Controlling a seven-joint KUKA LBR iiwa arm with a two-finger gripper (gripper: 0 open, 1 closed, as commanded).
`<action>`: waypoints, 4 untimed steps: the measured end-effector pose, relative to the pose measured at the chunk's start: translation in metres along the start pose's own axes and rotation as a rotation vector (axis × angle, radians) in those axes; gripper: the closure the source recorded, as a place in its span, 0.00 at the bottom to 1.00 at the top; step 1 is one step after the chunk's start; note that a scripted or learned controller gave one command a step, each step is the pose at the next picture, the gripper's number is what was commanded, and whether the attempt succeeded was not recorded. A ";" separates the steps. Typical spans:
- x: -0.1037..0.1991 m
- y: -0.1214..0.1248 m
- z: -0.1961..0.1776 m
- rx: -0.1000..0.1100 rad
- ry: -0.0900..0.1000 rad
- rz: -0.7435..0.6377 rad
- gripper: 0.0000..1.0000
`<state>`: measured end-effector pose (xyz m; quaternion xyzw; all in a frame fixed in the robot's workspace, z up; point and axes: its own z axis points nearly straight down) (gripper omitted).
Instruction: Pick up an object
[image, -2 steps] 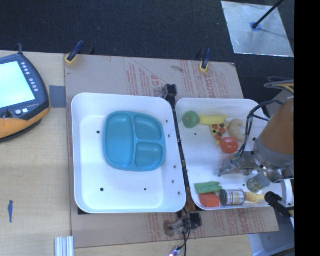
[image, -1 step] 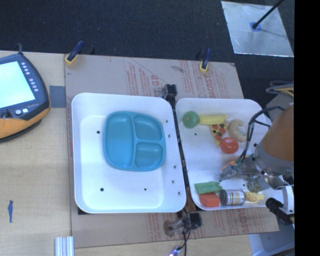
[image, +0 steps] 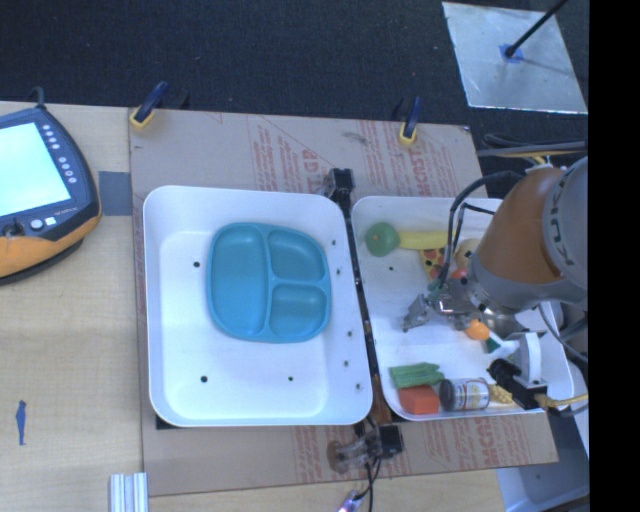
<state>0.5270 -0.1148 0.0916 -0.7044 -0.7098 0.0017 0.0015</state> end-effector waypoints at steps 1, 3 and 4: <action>-0.008 -0.052 0.001 0.000 0.001 0.002 0.00; 0.022 -0.051 -0.010 0.003 0.002 -0.003 1.00; 0.022 -0.051 -0.009 0.004 0.001 -0.004 0.00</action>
